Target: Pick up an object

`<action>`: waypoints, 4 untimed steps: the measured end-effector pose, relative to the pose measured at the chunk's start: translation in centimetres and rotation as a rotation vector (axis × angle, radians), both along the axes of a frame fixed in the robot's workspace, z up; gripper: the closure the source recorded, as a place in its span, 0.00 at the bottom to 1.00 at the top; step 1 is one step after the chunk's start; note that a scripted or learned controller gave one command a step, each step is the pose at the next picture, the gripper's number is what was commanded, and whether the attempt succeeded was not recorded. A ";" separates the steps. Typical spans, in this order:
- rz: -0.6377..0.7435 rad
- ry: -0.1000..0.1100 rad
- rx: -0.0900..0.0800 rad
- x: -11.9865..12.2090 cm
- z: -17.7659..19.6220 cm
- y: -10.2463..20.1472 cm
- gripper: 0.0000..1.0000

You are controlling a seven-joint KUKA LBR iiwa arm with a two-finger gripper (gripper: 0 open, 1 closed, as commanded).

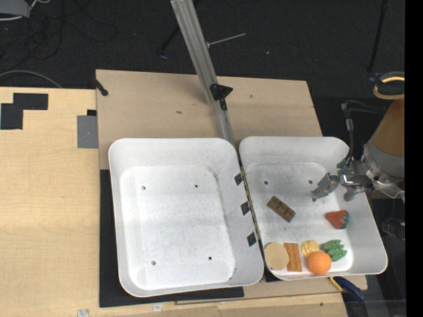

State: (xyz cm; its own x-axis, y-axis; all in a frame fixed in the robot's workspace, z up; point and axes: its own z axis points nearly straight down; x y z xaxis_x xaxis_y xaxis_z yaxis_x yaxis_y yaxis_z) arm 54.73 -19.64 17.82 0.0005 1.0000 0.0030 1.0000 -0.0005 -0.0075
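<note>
Chocolate bar [281, 209] flat mid right bin [291, 152], just left of pincer [325, 187].
Pincer apparently spread, holding nothing, above bin floor. Risks: skidding off the low flat bar, or knocking the strawberry [337, 219] nearby.

In the right bin [297, 152], a chocolate bar [281, 209] lies mid-floor; along its near wall sit bread [277, 255], perhaps a cracker [293, 257], and an orange [319, 263].

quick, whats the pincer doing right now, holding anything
pincer: over the right bin, above the brown block and red piece; nothing seen held; open or shut cannot be told.
</note>
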 end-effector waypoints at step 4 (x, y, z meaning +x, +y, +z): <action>0.002 -0.012 -0.004 0.4 7.8 1.2 1.00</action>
State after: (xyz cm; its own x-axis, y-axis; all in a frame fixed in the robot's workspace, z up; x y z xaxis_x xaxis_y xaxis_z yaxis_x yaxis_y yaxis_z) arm 55.17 -18.49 25.58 -0.0019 1.0000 -0.0012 1.0000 0.0019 0.0040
